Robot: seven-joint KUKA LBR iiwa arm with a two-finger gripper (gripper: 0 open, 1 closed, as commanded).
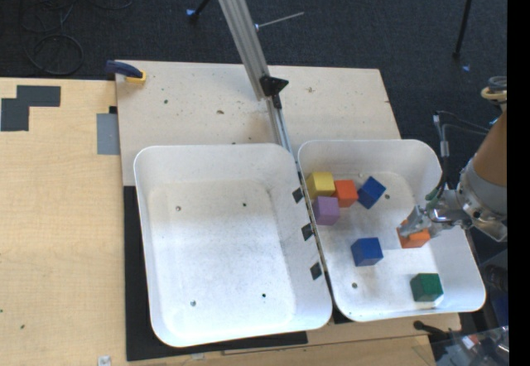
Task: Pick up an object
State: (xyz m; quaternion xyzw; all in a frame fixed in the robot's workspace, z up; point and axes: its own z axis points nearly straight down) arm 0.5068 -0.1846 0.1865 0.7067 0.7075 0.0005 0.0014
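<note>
I have the claw (416, 228) in the right bin (464, 294), pinching an orange block (415, 238) just clear of the other blocks for lifting.

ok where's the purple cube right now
The purple cube sits in the right bin, against its left wall, touching the yellow cube just behind it.

Six blocks (366, 251) lie in the right bin (464, 290); left bin (166, 190) sits beside it on the worktop (190, 103).
</note>
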